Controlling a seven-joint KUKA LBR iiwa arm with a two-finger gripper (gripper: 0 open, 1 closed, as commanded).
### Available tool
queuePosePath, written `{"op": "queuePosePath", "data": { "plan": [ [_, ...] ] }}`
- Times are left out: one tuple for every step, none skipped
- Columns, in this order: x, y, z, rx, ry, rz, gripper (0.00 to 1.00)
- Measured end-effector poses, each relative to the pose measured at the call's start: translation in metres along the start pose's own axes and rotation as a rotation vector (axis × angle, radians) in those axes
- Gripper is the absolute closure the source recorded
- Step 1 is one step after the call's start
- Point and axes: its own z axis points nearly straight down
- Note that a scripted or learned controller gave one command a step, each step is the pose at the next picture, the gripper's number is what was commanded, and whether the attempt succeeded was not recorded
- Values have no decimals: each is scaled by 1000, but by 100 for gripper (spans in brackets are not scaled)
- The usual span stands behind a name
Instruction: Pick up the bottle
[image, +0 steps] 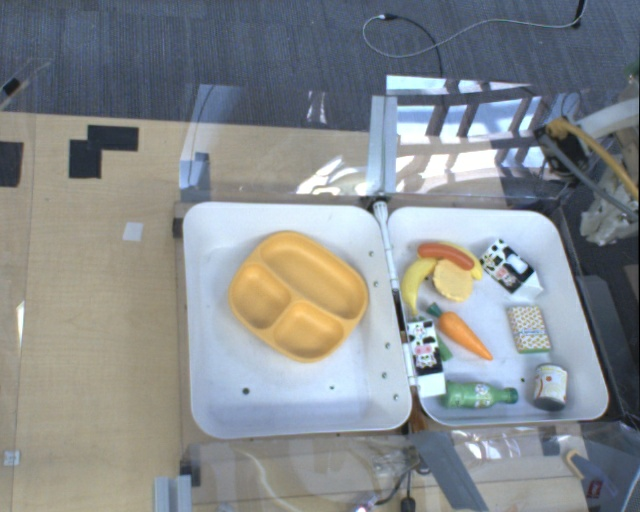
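On the table (100, 330), far left, bare tan wood with black block marks (102, 148) near the back.

Left bin (200, 330): one yellow plate (298, 295) with three compartments, sitting about mid-bin and turned at an angle. Nothing on it.

Right bin (578, 300), touching the left bin along the shared middle wall:
- A cow-print carton (424, 350) lies against the left wall, long side along the wall.
- A banana (413, 283) sits just behind that carton, curved, also near the left wall.
- A red sausage (447, 255) is behind the banana, touching or nearly touching a round yellow piece (453, 283); cannot tell what that piece is.
- A carrot (465, 335) lies mid-bin, tip pointing to the front right, green end just beside the carton.
- The bottle (478, 396) is green and lies on its side at the front of the right bin, close to the front wall. Its base is near the carton's front end and its neck points right toward the can. It lies free, nothing gripping it.
- A second cow-print box (507, 266) sits at the back right, tilted.
- A tan cracker box (528, 328) lies flat, right of the carrot.
- A can (549, 386) is in the front right corner, just beside the bottle's neck.

Arm (612, 215): grey parts with a yellow cable (590, 150), beyond the right bin's back right corner, well apart from the bottle. Jaws: cannot tell whether spread or pressed together.
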Motion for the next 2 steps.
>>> {"op": "queuePosePath", "data": {
  "plan": [
    [0,0,-10,1,1,0,100],
    [1,0,-20,2,2,-2,100]
  ]
}}
